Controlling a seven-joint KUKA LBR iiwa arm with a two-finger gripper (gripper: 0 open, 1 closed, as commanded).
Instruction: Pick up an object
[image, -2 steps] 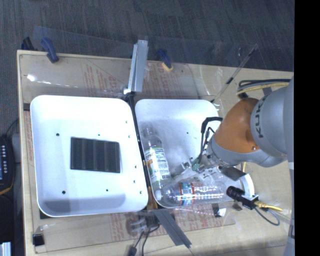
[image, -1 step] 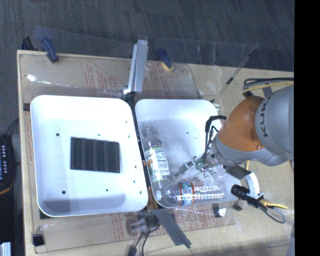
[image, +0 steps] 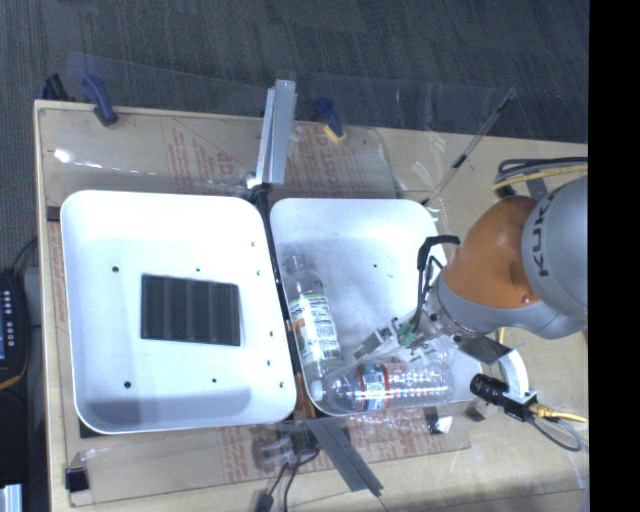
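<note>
Two clear plastic bottles lie in the right bin (image: 345, 215). One bottle (image: 310, 318) with a white and green label runs along the bin's left wall. The other bottle (image: 392, 383), with a red label, lies across the front of the bin. My gripper (image: 392, 338) is down inside the right bin, just above the red-label bottle and to the right of the other one. The grey arm with its orange band (image: 492, 262) comes in over the bin's right rim. Nothing visibly hangs from the gripper.
The left bin (image: 100, 225) holds a flat dark ridged panel (image: 190, 308) near its middle. A metal divider post (image: 273, 130) stands at the back between the bins. Blue clamps (image: 100, 100) grip the bench's far edge.
</note>
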